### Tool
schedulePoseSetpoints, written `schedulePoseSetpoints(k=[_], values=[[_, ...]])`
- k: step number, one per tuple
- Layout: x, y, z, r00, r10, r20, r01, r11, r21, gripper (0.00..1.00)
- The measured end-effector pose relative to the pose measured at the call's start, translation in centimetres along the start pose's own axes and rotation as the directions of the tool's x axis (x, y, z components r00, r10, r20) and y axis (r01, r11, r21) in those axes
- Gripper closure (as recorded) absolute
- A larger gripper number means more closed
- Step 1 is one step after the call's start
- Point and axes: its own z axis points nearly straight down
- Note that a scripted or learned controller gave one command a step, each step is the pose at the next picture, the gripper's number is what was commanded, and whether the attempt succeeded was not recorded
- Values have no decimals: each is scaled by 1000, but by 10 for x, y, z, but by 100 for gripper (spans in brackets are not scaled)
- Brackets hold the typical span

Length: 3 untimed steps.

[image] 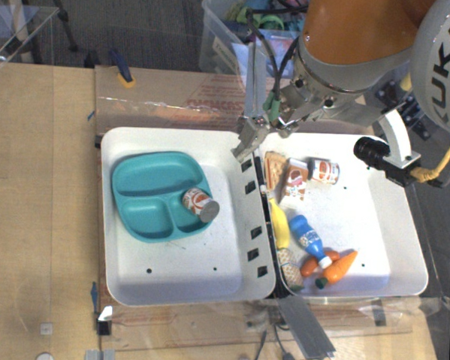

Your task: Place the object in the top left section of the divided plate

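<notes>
Camera view, contents: teal divided plate (155, 194) in the left bin (129, 283); a small can (200, 203) lies on its side in the plate's lower right section, at the rim. Right bin (402, 252): second can (324, 171), snack packets (285, 177), banana (280, 225), blue bottle (309, 238), carrot (338, 267). Pincer (251, 139) hangs over the divide between the bins, nothing visible between its fingers; their spread cannot be told. Handling note: if the can on the plate is the object, grip across its body, lift clear of the ridges, set down in the far left section.
</notes>
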Motion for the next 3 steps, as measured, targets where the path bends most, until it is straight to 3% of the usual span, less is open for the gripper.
schedulePoseSetpoints(k=[1, 2, 3], values=[[1, 2, -11, 1000, -3, 2, 3, 1000, -4, 100], [-14, 48, 33, 998, -55, 0, 55, 998, 0, 100], [-14, 50, 22, 998, -56, 2, 56, 998, -4, 100]])
